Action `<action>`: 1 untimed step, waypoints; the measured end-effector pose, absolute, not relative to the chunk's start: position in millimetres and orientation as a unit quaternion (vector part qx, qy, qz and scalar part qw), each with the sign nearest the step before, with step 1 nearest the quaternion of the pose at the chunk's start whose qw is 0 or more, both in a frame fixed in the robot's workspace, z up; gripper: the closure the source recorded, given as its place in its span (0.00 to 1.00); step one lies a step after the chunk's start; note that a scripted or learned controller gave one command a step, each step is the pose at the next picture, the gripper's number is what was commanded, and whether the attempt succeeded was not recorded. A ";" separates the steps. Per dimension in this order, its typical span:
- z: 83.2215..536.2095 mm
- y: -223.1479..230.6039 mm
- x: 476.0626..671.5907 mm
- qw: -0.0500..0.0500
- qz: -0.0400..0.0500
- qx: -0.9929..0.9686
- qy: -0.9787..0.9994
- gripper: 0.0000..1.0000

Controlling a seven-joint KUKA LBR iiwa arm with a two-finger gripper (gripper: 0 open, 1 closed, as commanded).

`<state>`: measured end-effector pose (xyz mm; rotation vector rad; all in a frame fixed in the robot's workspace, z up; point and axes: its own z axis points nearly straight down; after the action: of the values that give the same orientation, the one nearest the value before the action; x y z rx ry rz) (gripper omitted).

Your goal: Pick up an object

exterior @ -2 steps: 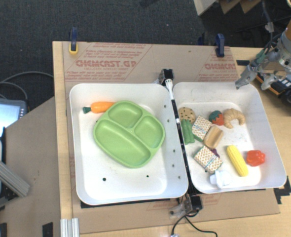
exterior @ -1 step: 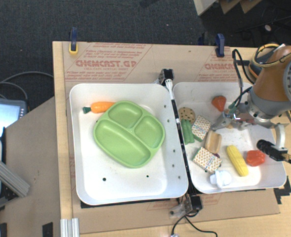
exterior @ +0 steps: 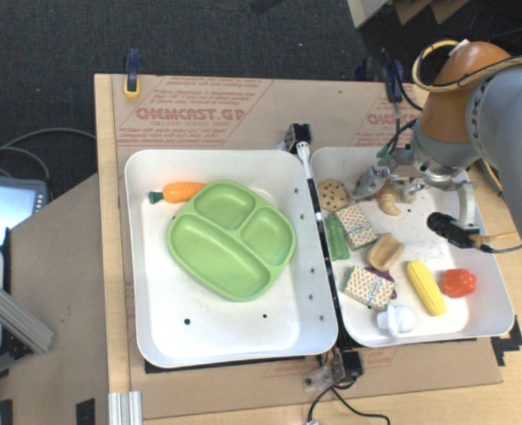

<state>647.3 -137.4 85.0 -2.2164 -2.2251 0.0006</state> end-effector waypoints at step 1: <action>97.5 -205.0 667.6 -0.003 -0.001 -0.708 -0.706 0.00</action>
<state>667.6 -205.0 97.5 -2.2280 -2.2232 -0.0022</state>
